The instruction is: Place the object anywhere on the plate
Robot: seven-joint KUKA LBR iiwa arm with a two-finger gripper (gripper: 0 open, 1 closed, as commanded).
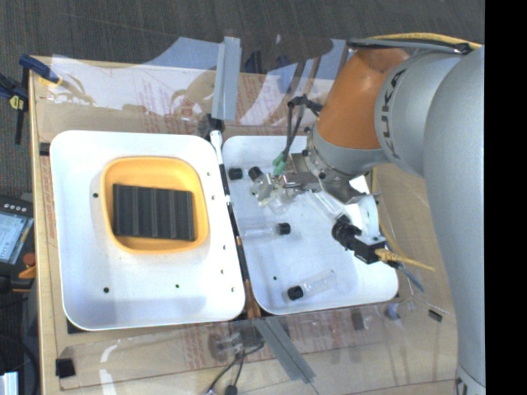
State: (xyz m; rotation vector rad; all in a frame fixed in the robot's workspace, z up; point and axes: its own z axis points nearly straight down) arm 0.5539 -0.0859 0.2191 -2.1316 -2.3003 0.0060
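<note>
Not much of this job is done yet, going by what's visible. The yellow plate [156, 174], the one with a dark ribbed block [155, 211] sitting in its middle, is in the left bin [78, 278] and has nothing new on it. All the loose stuff is over in the right bin [375, 280]: small clear vials with black caps. One vial [311, 286] lies near that bin's front edge, another one [269, 230] is around the middle, and a couple of black caps [236, 173] sit up by the back-left corner.

The claw [276, 186] is down in the back part of the right bin, right over a clear vial-looking thing. Can't honestly tell whether the claw is wide, narrow or clamped on anything; it's all glare and clear plastic there.

So I'd call this the picking stage. Left to do: get a solid hold, lift, carry across the divider between the bins, and set it on the plate.
</note>
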